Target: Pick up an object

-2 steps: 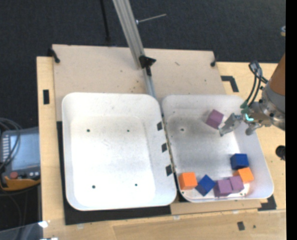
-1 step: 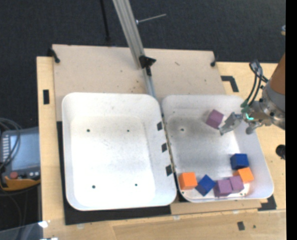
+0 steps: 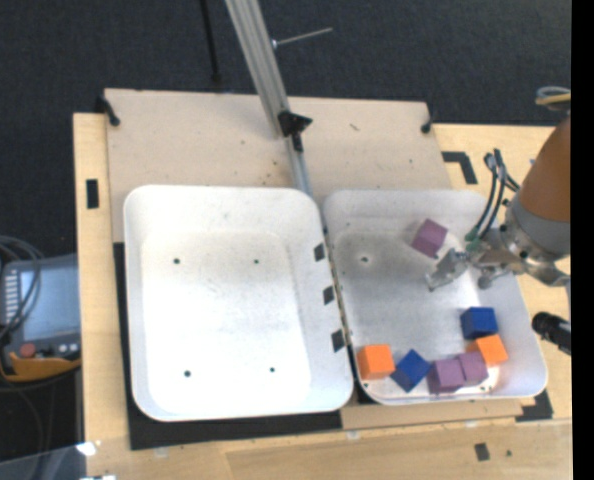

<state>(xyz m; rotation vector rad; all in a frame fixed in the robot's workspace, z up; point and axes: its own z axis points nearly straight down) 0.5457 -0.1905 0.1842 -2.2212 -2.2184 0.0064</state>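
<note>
My gripper [image 3: 464, 273] hangs over the right bin [image 3: 377, 298], reaching in from the right under the orange-banded wrist. Its fingers [image 3: 442, 271] stand apart with nothing between them, so it is open. A purple block [image 3: 429, 236] lies just up and left of the fingers, apart from them. A blue block [image 3: 479, 321] and an orange block [image 3: 492, 348] lie below the gripper. Along the bin's front edge sit an orange block [image 3: 376, 360], a blue block [image 3: 410, 369] and two purple blocks [image 3: 459, 372].
The left bin [image 3: 147, 268] sits beside the right one. A slanted metal pole [image 3: 262, 63] rises behind the bins. A small screen with cables [image 3: 27, 308] sits off the bench's left side.
</note>
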